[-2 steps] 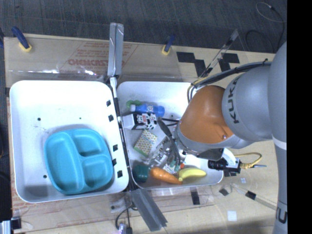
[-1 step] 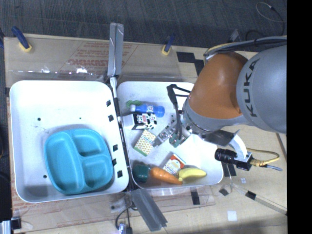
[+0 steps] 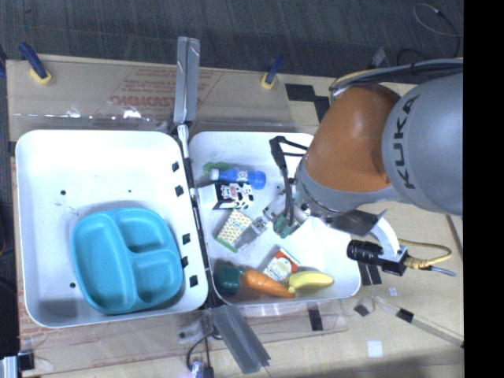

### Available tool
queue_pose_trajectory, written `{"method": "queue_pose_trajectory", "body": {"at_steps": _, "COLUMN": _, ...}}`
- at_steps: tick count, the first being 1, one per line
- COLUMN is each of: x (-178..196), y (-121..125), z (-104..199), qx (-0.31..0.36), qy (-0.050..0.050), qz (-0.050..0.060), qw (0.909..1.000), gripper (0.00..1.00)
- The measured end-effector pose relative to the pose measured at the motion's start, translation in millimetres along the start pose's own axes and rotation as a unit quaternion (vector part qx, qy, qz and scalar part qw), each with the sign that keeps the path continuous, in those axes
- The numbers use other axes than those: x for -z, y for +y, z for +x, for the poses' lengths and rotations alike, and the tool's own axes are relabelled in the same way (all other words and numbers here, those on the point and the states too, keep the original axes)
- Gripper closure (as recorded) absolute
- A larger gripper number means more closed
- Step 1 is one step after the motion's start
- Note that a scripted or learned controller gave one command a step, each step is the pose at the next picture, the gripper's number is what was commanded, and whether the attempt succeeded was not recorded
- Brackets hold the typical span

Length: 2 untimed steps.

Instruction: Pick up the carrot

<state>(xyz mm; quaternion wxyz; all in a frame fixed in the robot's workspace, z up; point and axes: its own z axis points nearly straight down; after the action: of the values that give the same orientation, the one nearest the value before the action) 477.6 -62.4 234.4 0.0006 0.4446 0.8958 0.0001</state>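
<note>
The carrot (image 3: pixel 264 283), orange with a dark green top at its left end, lies along the front wall of the right bin (image 3: pixel 339 246). A yellow banana (image 3: pixel 311 280) touches its right end. My gripper (image 3: pixel 275 220) hangs over the middle of the right bin, up and slightly right of the carrot and apart from it. The orange wrist band and grey arm cover the bin's right side.
Near the gripper lie a checkered packet (image 3: pixel 234 228), a black-and-white box (image 3: pixel 235 196), a blue-capped tube (image 3: pixel 237 176) and a red-and-white packet (image 3: pixel 277 266). The left bin (image 3: pixel 47 172) holds a blue divided tray (image 3: pixel 126 258). A metal divider (image 3: pixel 186 93) stands between the bins.
</note>
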Motion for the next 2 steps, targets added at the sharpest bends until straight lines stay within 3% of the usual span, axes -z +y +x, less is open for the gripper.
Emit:
{"method": "queue_pose_trajectory", "body": {"at_steps": 1, "x": -125.4, "y": -19.6, "z": -35.4, "qx": 0.059, "qy": -0.001, "qz": 0.0, "qw": 0.9983, "gripper": 0.0}}
{"method": "queue_pose_trajectory", "body": {"at_steps": 2, "x": -133.7, "y": -16.2, "z": -34.0, "qx": 0.134, "qy": -0.013, "qz": -0.007, "qw": 0.9909, "gripper": 0.0}}
